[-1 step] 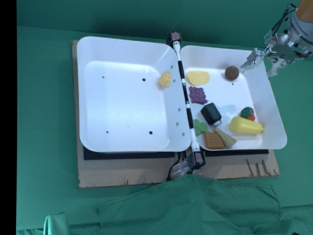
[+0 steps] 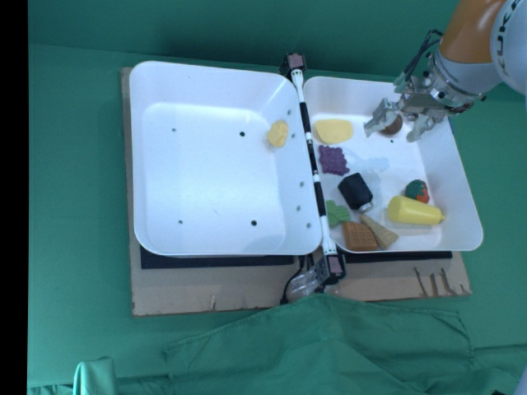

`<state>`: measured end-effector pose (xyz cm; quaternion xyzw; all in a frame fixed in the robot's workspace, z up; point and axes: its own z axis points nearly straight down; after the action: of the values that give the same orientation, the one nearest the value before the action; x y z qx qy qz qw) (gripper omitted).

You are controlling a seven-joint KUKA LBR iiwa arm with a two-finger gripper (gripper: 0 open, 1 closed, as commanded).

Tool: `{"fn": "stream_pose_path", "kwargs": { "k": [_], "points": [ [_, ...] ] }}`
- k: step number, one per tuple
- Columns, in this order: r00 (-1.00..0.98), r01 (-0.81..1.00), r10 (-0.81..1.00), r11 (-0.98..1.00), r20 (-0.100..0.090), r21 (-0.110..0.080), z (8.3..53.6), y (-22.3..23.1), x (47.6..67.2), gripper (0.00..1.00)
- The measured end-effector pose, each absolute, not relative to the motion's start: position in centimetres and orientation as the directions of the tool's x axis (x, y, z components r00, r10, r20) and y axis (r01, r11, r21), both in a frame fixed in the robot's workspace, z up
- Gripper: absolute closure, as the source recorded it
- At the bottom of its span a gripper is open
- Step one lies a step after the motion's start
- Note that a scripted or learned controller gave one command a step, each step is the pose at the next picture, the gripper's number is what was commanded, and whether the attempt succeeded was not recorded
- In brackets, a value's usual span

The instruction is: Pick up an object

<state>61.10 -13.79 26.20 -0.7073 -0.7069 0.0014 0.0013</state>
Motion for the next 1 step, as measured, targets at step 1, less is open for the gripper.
{"fn": "stream_pose_path", "kwargs": {
  "k": [1],
  "points": [
    [0.001, 1.0, 1.0, -0.001, -0.005, 0.007, 17.9, -14.22, 64.65, 0.0]
  ]
}}
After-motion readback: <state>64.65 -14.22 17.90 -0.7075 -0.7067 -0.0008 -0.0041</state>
